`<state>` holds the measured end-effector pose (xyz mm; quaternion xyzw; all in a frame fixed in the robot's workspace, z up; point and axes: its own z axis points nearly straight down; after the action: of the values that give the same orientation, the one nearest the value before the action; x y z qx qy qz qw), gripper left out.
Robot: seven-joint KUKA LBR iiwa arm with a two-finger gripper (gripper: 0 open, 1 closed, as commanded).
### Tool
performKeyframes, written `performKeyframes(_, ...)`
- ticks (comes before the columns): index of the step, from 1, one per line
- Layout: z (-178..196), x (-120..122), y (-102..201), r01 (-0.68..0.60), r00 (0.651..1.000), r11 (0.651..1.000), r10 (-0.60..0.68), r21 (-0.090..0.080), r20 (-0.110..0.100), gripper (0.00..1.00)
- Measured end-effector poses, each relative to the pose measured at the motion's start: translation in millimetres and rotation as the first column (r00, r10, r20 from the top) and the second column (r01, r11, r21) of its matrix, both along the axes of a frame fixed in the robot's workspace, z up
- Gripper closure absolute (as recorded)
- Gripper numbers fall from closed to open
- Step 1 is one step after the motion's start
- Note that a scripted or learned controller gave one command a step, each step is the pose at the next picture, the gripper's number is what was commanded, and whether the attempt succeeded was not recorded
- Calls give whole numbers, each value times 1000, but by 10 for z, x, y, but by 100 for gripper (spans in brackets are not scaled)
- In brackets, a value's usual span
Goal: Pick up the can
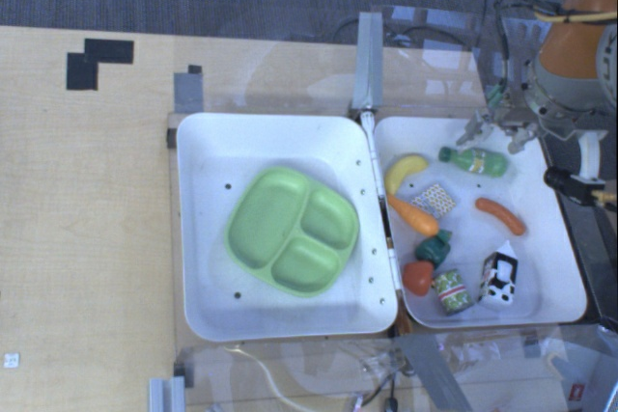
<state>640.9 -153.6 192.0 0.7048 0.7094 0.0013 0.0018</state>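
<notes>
Right bin (565, 280): can (451, 290) lies tilted near front wall, just right of tomato (417, 277), well toward the camera from gripper (498, 132), which hovers spread wide and empty over bottle (473, 160) at the back.

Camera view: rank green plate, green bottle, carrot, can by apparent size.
1. green plate, by far the largest
2. green bottle and carrot, too close to separate
3. can, smallest

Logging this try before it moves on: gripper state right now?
Gripper: open, holding nothing, hovering at the far edge of the right bin above the green bottle; the can lies untouched.
</notes>
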Motion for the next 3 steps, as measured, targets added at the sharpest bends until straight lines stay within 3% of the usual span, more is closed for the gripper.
performKeyframes(1, -441, -44, 392, 5, 1000, 1000, -5, 0, 0, 0)
performKeyframes(2, -420, -619, 183, -239, 971, 971, 239, -2, 1, 0)
performKeyframes(3, -820, -84, 613, -305, 952, 952, 305, -1, 2, 0)
